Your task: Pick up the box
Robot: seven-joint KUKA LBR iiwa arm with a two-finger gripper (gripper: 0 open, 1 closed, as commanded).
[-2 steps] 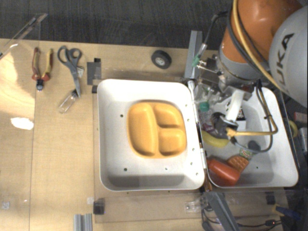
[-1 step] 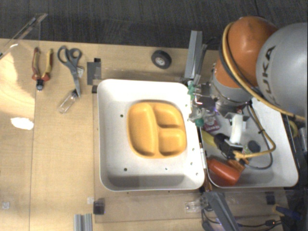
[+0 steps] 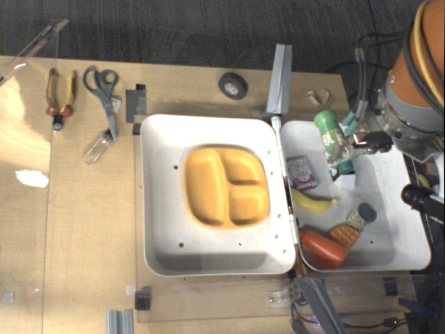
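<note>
Gripper (image 3: 343, 160) hanging at about two o'clock in the frame, low over the upper part of the right bin (image 3: 410, 256) — whether it is spread or pressed together cannot be told from this slanted view, since the tip blurs into the clutter beneath it. Nothing is visibly pinched in it, so the pick looks not yet done.

The left bin (image 3: 160, 207), the larger white shape at centre, carries a yellow divided tray (image 3: 226, 185) and nothing else that can be made out. The grey arm (image 3: 417, 82) with its orange band fills the two o'clock corner.

The box (image 3: 302, 172), a small flat pack with a purplish printed face, lies in the right bin at its nine o'clock side, just beside the wall shared with the left bin and a little to the gripper's eight o'clock. It appears flat on the bin floor, apart from the gripper; reaching it, closing on it and lifting it all seem left to do.

Near it are a green bottle (image 3: 325, 127) at twelve o'clock, a banana (image 3: 313, 202) just below the box, then a red object (image 3: 322, 249) and an orange-labelled bottle (image 3: 351, 227) toward six o'clock.

On the bench, scissors (image 3: 104, 96), pliers (image 3: 59, 96) and a tape roll (image 3: 233, 85) lie along the top.

Print on the box and bottles is too small to read — no brand can be named.
</note>
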